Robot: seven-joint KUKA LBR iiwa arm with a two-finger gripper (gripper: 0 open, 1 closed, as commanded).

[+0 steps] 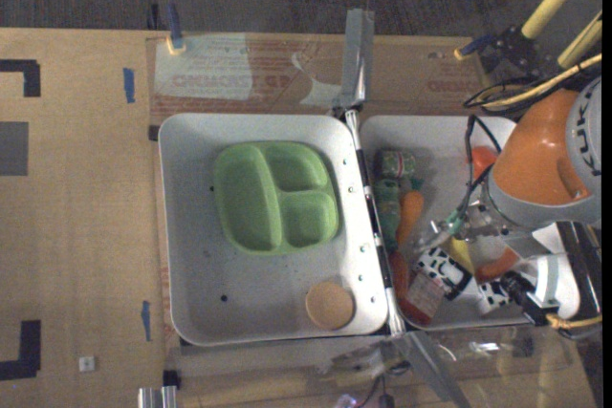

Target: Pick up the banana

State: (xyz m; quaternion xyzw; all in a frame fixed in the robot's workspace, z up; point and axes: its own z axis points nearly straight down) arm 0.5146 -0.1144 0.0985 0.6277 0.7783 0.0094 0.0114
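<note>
White plastic formed both bins on the wooden bench [76, 205], which sat side by side with a metal divider between them. The left bin [191, 291] held a green divided plate [277, 196] lying flat toward its upper half and a small tan disc [330, 304] near its lower right corner, the two well apart. The right bin [430, 134] was crowded: a green toy [394, 177] lay along its left wall, an orange carrot [409, 210] just beside it, a red item [406, 287] below that, and a black-and-white patterned piece [442, 268] near the middle. The arm [550, 158] reached in from the right, its orange band hanging over the right bin and covering much of the contents there. The gripper [478, 248] sat low among the clutter. The banana [461, 253] appeared as a small yellow patch just beside the gripper, largely covered by the wrist and cables; whether the two were touching could not be settled. Whether the tool was clenched, released or grasping anything could not be told from this angle. In my judgement the arm stood at the approach or grasp stage, placed directly over the banana's position, and the close packing of neighbouring items risked a wrong or failed pick.
</note>
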